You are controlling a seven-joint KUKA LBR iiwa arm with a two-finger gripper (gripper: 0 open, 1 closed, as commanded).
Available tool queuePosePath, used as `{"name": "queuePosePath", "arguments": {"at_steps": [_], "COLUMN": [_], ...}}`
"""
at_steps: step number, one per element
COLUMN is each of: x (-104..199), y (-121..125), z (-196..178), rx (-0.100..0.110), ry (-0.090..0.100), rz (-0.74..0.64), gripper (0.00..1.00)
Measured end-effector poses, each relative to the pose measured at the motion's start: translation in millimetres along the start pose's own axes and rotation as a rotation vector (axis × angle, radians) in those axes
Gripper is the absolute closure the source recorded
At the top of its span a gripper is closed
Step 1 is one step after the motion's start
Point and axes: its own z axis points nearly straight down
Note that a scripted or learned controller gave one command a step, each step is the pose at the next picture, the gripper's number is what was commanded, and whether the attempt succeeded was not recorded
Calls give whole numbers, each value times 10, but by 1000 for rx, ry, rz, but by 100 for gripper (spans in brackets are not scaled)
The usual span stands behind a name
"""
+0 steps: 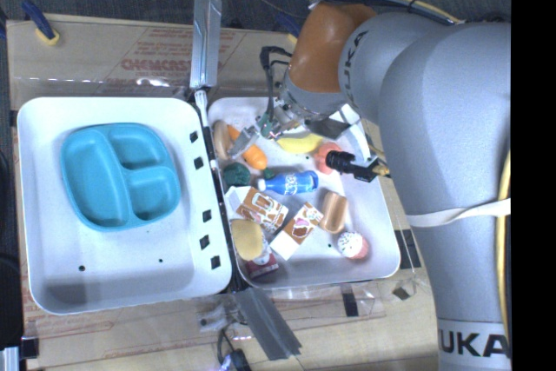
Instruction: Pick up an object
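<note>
The fingers [271, 124] are hanging low over the far end of the right white bin [382, 226]; whether they are spread or pinching anything cannot be told. Just beside them a yellow banana [300, 142] and an orange carrot-shaped toy [254, 157] are lying, with a blue plastic bottle [289, 182] nearer. A blue divided plastic tray [119, 172] is sitting in the left white bin [39, 213]

The arm [408, 100] hides the right bin's [382, 252] far corner, and the hand's [271, 124] fingers are too small to read.
</note>
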Motion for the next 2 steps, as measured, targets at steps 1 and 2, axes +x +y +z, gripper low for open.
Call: {"name": "queuePosePath", "arguments": {"at_steps": [1,2], "x": [-9,606], "y": [2,361], "z": [-92,-1241], "rx": [1,-9], "ry": [0,-5], "rz": [-4,-4], "gripper": [100,100]}}
